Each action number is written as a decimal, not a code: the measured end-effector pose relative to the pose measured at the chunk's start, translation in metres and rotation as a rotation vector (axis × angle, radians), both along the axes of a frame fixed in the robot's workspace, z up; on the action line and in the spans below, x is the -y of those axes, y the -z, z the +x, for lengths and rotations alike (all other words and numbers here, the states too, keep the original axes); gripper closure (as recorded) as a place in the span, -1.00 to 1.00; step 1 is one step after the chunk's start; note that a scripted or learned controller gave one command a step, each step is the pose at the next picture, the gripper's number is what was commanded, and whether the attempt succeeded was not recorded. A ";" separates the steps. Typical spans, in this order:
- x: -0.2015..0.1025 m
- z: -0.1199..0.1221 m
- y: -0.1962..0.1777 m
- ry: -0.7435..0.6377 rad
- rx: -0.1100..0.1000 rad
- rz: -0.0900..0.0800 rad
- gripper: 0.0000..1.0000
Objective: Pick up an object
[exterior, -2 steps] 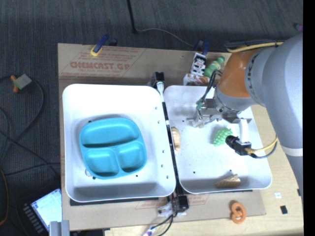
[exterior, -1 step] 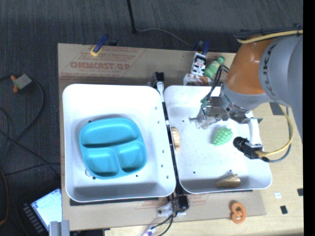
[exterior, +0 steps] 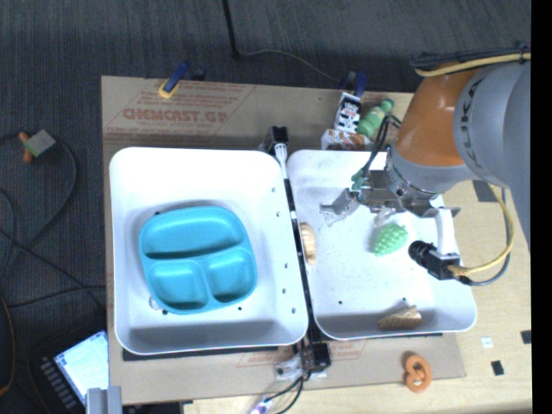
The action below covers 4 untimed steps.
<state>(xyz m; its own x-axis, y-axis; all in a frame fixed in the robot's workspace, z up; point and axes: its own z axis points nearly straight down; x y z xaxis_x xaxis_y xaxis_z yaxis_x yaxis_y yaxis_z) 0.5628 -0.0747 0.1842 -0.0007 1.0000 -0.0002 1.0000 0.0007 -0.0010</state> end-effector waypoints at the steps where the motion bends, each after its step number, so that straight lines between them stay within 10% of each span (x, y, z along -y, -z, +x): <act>1: 0.051 -0.001 0.096 0.002 0.007 -0.002 -1.00; 2: 0.082 -0.026 0.071 0.002 0.000 -0.001 -1.00; 3: 0.082 -0.026 0.062 0.002 -0.001 0.000 1.00; 4: 0.060 0.106 0.034 -0.002 0.003 -0.002 1.00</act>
